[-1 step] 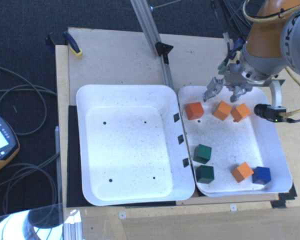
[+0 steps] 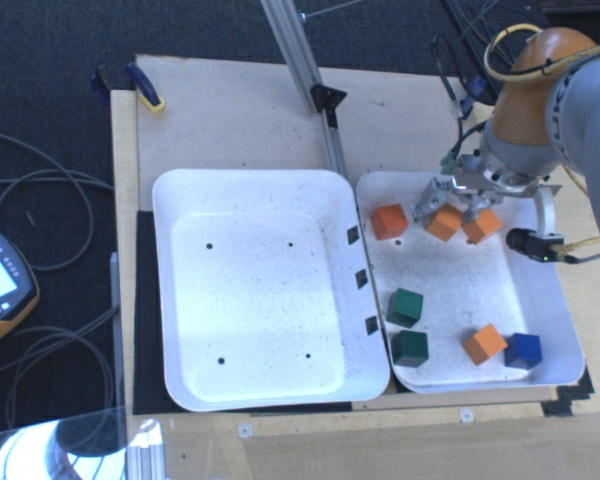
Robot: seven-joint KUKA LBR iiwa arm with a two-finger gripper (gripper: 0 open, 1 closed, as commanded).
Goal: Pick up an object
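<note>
Orange block (image 2: 443,225): small cube in the right bin (image 2: 540,298), near its far edge, directly under the gripper (image 2: 458,200); a second orange block (image 2: 481,226) touches it on the right.
Other blocks: a third orange one (image 2: 388,221) lies just to the left; two green ones (image 2: 405,306) and (image 2: 410,347) sit near the bin's left wall; an orange one (image 2: 484,343) and a blue one (image 2: 523,350) sit near the front right corner.
Handling: looks light, stiff and flat-sided, probably foam or wood; best pinched across two opposite faces, though the touching neighbour leaves little room on that side.
Arm (image 2: 540,88): reaches in from the right, wrist bent down over the bin's far end.
Fingers: they hang low at the two touching blocks; whether they are apart, closed or clamped on a block cannot be told.
Left bin (image 2: 170,268): white, beside the right one on the table (image 2: 230,108).
</note>
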